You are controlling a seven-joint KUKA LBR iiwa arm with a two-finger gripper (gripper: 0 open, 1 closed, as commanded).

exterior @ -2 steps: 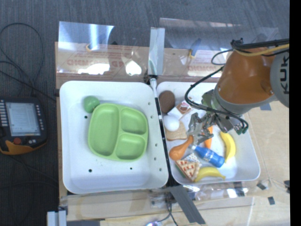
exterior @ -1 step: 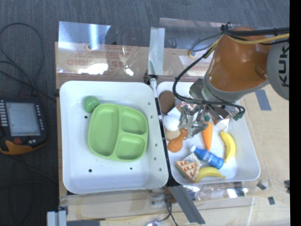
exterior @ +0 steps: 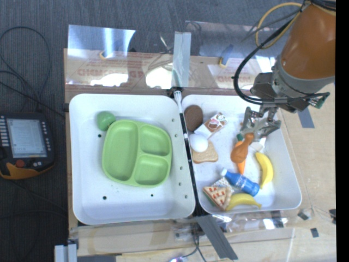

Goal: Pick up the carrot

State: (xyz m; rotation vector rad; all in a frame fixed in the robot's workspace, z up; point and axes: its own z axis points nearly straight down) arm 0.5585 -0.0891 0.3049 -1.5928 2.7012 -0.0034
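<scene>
Camera view: my gripper (exterior: 252, 134) at the carrot (exterior: 240, 149) in the right bin (exterior: 292, 171).
My fingers, slightly apart, touch its top end (grip unclear), just beside a banana (exterior: 265, 168).

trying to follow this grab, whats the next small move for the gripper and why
Probably close on the carrot and lift a little. The gripper sits low in the right bin, right at the carrot's top end, with a banana close beside it. Whether it already has a grip cannot be told from this view, so a small test lift seems best.
</scene>
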